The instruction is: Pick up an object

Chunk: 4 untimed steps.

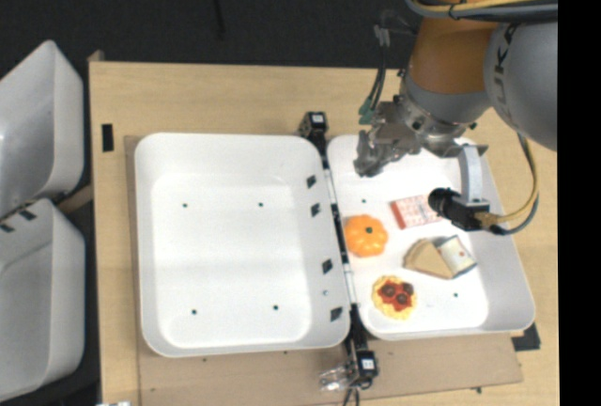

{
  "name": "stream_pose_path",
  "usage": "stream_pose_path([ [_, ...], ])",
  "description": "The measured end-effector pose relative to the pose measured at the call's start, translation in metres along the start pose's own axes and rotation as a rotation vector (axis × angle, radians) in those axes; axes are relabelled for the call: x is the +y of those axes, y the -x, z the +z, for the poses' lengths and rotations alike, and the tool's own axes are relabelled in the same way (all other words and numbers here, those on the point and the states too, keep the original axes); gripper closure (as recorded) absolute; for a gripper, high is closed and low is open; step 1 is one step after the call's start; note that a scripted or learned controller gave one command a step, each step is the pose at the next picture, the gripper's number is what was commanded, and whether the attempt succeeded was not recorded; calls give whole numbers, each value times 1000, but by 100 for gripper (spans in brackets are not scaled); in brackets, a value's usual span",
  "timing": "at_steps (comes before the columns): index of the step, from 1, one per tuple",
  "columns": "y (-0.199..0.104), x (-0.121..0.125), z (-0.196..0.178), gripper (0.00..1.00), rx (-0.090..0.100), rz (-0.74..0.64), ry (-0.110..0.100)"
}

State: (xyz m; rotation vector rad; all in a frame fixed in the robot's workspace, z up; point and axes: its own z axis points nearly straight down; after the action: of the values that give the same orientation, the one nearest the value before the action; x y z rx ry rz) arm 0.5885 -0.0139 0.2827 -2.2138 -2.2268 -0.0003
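A: The claw hangs over the far left corner of the right bin, well short of the objects. Why would the arm sit there?

B: Probably because that corner is bare. From there it can drop toward any of the four things without knocking one aside. Whether the claw is open or closed cannot be told; it is a dark mass seen from above, and nothing shows between its tips.

A: So nothing is held?

B: Nothing visible. All four things lie on the bin floor. The orange pumpkin sits against the left wall, nearest the claw. The pink card lies flat just right of it. The tan wedge is nearer the front, and the yellow disc with red dots is nearest the front edge.

A: Which looks easiest?

B: The pumpkin, likely: rounded, raised, with a small green stem. The card is flat and would give little to close on. The wedge has a pale block on its right end.

A: And the left bin?

B: It sits beside the right one on the desk, their walls touching.
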Motion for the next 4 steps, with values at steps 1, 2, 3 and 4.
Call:
stream_pose_path([
  [1,-72,-15,-91,100,1,-4,10],
  [2,-116,-62,-98,100,1,-2,2],
  [3,-85,-91,-163,100,0,6,10],
  [4,-115,-76,-139,100,-2,2,0],
])
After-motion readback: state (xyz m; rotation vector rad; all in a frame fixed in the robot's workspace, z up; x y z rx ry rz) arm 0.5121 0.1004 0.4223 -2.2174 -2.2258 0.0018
